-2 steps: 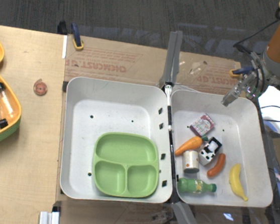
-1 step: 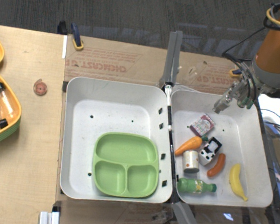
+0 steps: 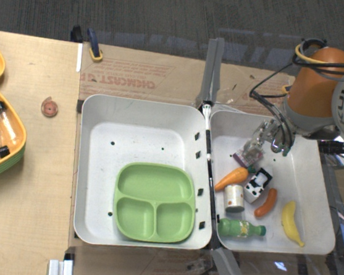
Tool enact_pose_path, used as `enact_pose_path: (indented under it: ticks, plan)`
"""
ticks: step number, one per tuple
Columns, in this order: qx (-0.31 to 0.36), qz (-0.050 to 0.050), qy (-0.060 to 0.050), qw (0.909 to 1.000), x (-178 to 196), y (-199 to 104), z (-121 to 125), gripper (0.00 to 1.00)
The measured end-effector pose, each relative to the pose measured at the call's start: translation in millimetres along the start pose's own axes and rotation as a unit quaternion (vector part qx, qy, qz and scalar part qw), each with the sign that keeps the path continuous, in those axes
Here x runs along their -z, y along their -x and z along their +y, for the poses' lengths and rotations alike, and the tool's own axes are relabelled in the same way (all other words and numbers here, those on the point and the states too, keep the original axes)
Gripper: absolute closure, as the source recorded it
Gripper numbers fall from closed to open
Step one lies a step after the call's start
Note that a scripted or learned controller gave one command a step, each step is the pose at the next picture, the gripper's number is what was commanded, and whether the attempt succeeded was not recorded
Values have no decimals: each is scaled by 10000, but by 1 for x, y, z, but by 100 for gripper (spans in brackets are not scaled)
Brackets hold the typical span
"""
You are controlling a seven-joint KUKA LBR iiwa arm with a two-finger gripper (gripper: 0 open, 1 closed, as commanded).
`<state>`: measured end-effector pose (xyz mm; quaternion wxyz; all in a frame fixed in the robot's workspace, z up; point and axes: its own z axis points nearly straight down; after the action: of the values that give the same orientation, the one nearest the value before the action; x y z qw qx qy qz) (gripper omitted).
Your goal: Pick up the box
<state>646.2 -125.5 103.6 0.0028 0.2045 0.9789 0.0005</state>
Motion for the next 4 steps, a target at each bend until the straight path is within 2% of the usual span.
enact_pose_path:
  ticks: [2,3,4]
  plan:
    - [-38,-50,27,10000,21,3,0,100]
    - [-505,6,-7,9987,177,-7,30,100]
    - [369,18,-8,9993,124,-3,11,100]
